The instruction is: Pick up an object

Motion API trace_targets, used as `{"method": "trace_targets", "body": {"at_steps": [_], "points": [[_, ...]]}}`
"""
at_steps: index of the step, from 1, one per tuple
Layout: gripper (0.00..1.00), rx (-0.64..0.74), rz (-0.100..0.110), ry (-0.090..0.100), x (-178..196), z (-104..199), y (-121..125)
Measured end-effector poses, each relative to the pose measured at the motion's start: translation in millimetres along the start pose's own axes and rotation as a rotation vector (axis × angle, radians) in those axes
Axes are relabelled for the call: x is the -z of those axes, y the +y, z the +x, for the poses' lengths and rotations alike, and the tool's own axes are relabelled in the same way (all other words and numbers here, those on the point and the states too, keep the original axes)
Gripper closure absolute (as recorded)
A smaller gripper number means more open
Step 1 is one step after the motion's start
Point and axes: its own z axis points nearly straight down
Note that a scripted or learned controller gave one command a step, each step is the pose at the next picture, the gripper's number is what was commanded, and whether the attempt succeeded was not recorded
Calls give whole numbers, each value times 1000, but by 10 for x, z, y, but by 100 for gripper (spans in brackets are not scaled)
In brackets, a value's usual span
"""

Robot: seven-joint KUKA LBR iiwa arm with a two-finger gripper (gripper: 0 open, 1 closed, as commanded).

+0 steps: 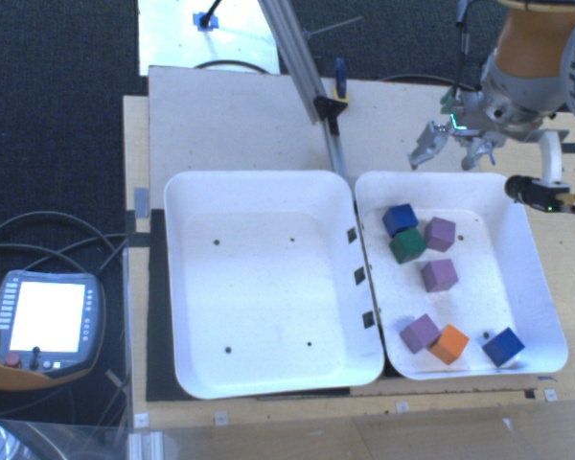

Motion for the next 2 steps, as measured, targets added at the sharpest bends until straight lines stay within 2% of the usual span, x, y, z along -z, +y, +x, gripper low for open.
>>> {"method": "trace_targets", "body": {"at_steps": [1, 2], "points": [[0, 1, -4, -1, 25, -1, 6], [0, -3, 0, -2, -541, -91, -24]]}}
